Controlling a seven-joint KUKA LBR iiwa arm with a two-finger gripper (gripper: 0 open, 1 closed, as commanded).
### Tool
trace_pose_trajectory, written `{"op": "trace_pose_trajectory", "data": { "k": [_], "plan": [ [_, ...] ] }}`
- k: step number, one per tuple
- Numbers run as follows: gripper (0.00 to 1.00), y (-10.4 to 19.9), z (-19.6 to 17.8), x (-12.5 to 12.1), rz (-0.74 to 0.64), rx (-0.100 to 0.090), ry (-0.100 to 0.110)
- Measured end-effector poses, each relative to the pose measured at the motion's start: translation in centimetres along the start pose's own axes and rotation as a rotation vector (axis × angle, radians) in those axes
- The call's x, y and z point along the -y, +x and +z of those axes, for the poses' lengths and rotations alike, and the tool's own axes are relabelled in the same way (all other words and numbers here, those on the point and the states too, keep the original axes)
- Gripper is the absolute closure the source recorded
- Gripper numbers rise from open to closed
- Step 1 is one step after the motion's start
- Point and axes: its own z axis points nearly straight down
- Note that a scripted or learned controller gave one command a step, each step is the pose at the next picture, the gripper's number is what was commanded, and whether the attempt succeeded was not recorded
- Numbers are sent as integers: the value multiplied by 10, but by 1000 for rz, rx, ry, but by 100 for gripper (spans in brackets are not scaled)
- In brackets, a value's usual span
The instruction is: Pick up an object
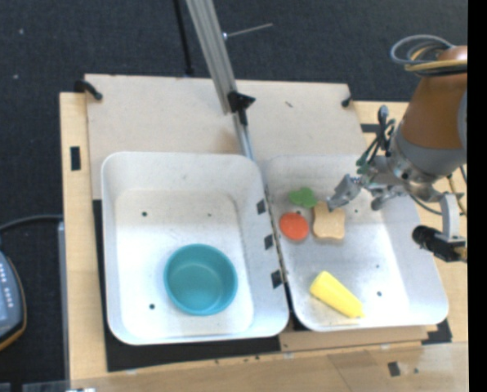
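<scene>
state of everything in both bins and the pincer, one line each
teal bowl: upright, in the left bin, apart from the walls
orange round piece: lying flat in the right bin
tan block: lying beside the orange piece
green piece: lying flat, behind those two
yellow piece: lying on its side, alone
pincer: above the tan block, holding nothing visible

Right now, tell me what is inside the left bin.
A teal bowl sits on the left bin floor, toward its front. The floor beneath the bowl is covered.
</scene>
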Motion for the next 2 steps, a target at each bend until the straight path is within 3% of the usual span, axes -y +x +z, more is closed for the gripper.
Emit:
{"op": "trace_pose_trajectory", "data": {
  "k": [1, 2],
  "plan": [
    [0, 0, 0, 0, 1, 0, -1],
    [0, 2, 57, 9, 4, 1, 6]
  ]
}}
